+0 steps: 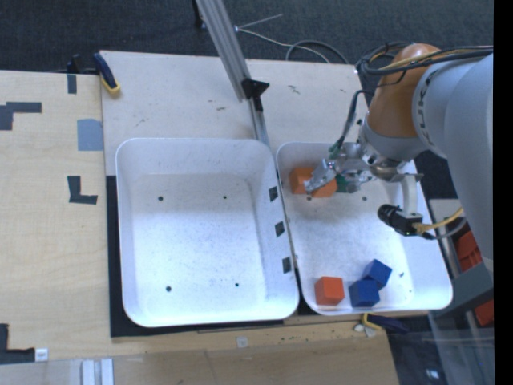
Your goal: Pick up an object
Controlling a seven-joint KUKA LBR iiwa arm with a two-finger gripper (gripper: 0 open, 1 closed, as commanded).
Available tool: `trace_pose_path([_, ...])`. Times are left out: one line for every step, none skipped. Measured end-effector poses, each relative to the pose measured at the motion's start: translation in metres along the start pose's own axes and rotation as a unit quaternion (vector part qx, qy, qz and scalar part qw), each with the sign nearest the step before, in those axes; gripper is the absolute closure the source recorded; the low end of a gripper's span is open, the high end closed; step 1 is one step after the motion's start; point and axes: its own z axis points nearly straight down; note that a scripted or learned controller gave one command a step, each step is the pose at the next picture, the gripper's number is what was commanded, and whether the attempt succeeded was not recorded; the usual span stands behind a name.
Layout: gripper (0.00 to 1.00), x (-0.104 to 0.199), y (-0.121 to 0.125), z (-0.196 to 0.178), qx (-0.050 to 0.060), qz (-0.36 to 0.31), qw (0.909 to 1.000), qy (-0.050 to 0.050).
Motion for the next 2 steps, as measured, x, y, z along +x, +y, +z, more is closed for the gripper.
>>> trace_pose_path([0.0,-0.039,0.016,-0.023,-0.001,0.002,1.0,-0.001])
trace_pose_path([0.0,-0.034,0.044,0.032,-0.009,0.001,1.0,-0.003])
